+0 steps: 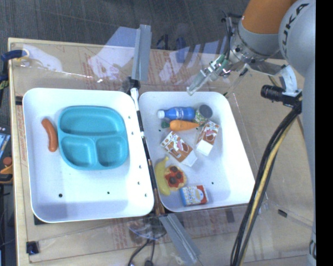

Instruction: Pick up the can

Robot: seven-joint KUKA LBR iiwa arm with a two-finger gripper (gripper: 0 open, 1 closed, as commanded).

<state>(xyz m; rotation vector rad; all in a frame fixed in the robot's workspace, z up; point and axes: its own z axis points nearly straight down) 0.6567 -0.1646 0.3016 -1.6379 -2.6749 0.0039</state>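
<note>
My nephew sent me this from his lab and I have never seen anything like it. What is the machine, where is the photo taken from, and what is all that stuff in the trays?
It is a single photo from a camera fixed above a bench, looking down at a slant. The grey and orange robot arm reaches in from the right; its pincer hangs above the right bin, with nothing seen between its fingers. The left bin holds a blue divided plate and a toy sausage. The right bin holds toy groceries: a bottle, a carrot, small cartons, a banana and, at the back, the dark can it should pick up.
</note>
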